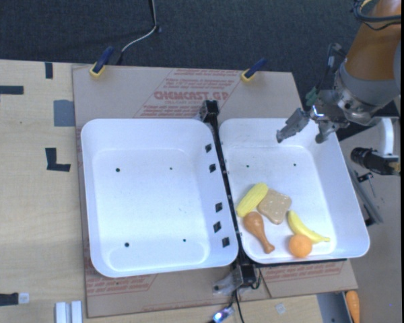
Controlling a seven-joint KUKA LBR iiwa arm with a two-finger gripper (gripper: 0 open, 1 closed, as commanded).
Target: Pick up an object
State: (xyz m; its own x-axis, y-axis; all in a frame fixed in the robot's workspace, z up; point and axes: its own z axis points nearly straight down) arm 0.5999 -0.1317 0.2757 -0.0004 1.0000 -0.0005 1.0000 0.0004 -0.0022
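Spread and holding nothing, the end effector (301, 128) hangs over the right bin's (337, 160) far edge, while the corn cob (252, 199), lying aslant beside the bread slice (275, 206), sits toward the near-left of it.

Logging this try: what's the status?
Gripper open, above right bin's far edge, holding nothing. Corn, bread, drumstick, banana, orange clustered at near side. Nothing in the way.
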